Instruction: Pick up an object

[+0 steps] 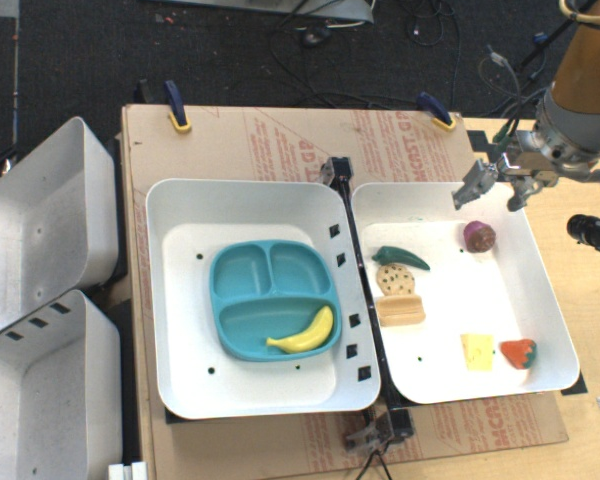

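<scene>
Nearest me, in the right bin [550, 318], I see a yellow block [477, 351] with a red strawberry-like piece [519, 353] just beside it, both close to the near wall. Level with them in the left bin [170, 298], a yellow banana [305, 334] lies in the large near compartment of a teal divided plate [272, 298].

A step farther back in the right bin, along its left side, I see a tan wafer-like bar [400, 311], a speckled cookie [395, 280] touching its far edge, and a dark green pepper [401, 258] just beyond the cookie. To the right of these, apart from them, sits a purple onion [479, 236], near the far right part of the bin floor.

Above the bin's far right corner I have the gripper [499, 186] hanging, its two fingers spread with nothing between them, over the rim and just beyond the onion. The grey arm with its orange band [586, 63] rises away to the right.

Farthest back, blue-and-yellow clamps [178, 108] grip the desk [280, 138] at its far edge.
</scene>
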### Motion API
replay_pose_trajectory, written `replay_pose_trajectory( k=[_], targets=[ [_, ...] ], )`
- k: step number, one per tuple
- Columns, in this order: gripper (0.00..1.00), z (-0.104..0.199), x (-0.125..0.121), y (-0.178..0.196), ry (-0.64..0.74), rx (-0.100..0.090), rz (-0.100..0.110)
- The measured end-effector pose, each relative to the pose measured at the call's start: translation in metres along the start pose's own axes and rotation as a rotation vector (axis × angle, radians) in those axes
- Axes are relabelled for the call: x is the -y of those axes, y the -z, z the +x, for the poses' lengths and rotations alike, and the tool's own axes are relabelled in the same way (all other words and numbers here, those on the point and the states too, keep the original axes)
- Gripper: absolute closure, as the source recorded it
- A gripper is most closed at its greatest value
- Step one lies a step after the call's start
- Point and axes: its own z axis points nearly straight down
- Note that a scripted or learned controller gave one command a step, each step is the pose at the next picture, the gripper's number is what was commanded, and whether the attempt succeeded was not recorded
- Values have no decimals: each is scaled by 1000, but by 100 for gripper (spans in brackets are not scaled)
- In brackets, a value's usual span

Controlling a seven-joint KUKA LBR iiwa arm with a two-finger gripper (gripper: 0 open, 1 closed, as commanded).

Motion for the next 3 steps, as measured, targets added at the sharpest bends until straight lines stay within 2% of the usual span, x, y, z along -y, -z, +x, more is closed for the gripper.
replay_pose_trajectory(
  k=[1, 3],
  targets=[
    [0, 0, -2, 7, 2, 3, -12],
    [0, -6, 3, -88, -1, 1, -8]
  ],
)
